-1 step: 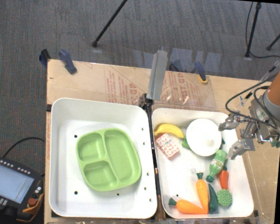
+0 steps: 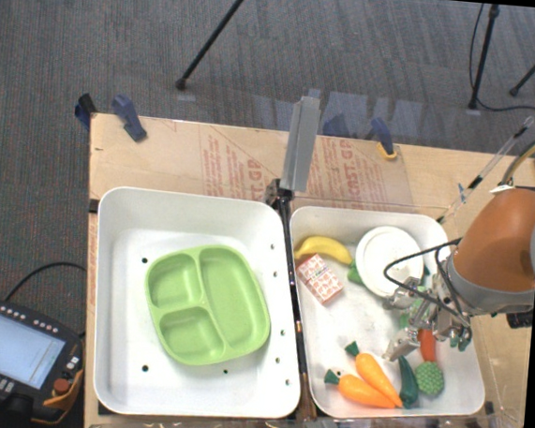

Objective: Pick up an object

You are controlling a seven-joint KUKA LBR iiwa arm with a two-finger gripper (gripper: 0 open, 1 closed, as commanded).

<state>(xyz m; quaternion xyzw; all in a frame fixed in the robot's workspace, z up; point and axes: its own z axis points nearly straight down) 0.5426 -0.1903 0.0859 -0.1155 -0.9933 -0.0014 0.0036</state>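
Hand (image 2: 428, 335) sits low over the right bin (image 2: 375, 412), near its right wall, arm (image 2: 498, 245) coming in from the right. We can't tell how far it's open: the fingers are lost in cable clutter and the wrist body, and we can't make out anything held between them. We won't call it a grasp.

Step as we judge it: descent/approach onto a target, pick not yet confirmed. Likeliest target is the small red-orange piece (image 2: 427, 346) directly under the hand, touching or nearly touching it; we can't tell which.

Layout relative to the hand, left to right:
- Far left, well apart: left bin (image 2: 126, 214) with the green divided plate (image 2: 208, 302). Not in play.
- Left and above: banana (image 2: 324, 250) at the right bin's top-left, pink carton (image 2: 320, 279) just below it.
- Up-left, near: white round plate (image 2: 384, 253), its right side under the cable loop.
- Below-left: two orange carrots (image 2: 369, 380), green tops pointing left.
- Just below: dark green piece (image 2: 408, 382), and a light green textured piece (image 2: 430, 377) beside it.

Next move, our call: if the fingers straddle the red piece, close and lift straight up, then check that it comes with the hand. Clutter is tight here; the green pieces and carrots sit just beside the target, so a sloppy close could nudge or pinch a neighbour instead. If nothing's between the fingers, re-centre before closing.
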